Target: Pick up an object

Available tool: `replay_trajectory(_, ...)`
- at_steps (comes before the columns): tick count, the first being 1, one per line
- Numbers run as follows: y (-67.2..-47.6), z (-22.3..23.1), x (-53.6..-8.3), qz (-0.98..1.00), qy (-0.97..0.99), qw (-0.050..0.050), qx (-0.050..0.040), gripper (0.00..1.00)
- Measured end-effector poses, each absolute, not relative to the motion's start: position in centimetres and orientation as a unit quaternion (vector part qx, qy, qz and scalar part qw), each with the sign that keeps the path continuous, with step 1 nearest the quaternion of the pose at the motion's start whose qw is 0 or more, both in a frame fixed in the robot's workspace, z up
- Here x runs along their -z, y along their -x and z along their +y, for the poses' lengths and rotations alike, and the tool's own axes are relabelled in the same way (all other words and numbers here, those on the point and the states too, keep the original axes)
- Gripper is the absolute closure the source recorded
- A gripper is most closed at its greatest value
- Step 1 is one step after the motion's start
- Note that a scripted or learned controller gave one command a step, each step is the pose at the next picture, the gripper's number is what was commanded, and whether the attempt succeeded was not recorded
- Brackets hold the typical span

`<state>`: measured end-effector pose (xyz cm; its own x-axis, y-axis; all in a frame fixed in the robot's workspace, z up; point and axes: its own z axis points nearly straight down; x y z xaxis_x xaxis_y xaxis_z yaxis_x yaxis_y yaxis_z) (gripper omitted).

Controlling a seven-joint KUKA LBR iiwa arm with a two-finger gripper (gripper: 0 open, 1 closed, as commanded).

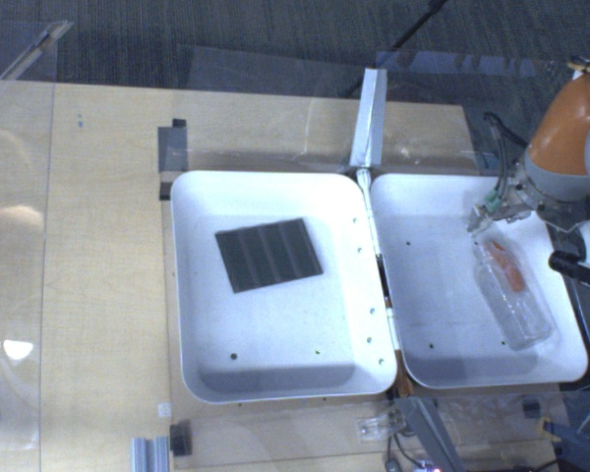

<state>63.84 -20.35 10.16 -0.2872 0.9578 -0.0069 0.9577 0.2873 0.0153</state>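
Note:
A clear plastic bottle (pixel 512 288) with an orange-red patch inside lies on its side along the right part of the right bin (pixel 428 293). A dark grey ribbed rectangular pad (pixel 268 254) lies flat in the left bin (pixel 275 352). My gripper (pixel 494 211) hangs over the far right corner of the right bin, just above the bottle's far end. The grey arm with its orange band (pixel 567 131) reaches in behind it from the right. I cannot make out whether it touches the bottle.
A metal divider post (pixel 369 116) stands at the back between the two bins. Dark cables and fittings (pixel 575 249) sit at the right bin's right rim. The wooden bench (pixel 79 264) extends to the left.

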Motion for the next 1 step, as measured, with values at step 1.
replay_trajectory(1,-63.84,-20.35,-10.15,0.802,-0.597,0.007,-0.004,0.0)
